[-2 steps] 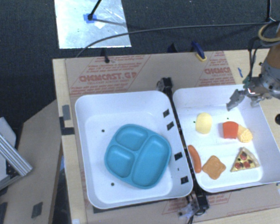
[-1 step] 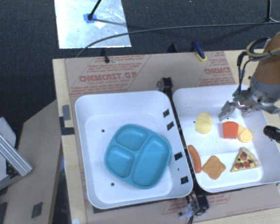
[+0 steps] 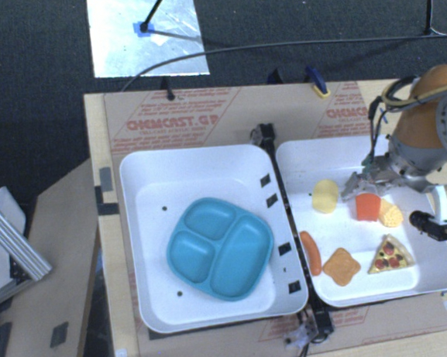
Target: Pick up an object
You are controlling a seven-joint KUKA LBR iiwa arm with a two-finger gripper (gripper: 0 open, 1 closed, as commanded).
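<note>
The right bin (image 3: 438, 275) holds several toy foods. An orange-red block (image 3: 367, 207) lies at its middle right with a round yellow cracker (image 3: 392, 216) touching its right side. My gripper (image 3: 367, 188) hangs right over the block's far edge, its grey fingers spread open to either side, nothing between them. A pale yellow cylinder (image 3: 324, 196) lies to the left of the block. Closer to the front are a pizza slice (image 3: 390, 255), a brown breaded piece (image 3: 341, 266) and a red sausage (image 3: 311, 252).
The left bin (image 3: 148, 190) holds a blue divided plate (image 3: 219, 248). The grey and orange arm (image 3: 429, 128) leans over the right bin's far right corner. A black part (image 3: 430, 226) sticks out by that bin's right wall.
</note>
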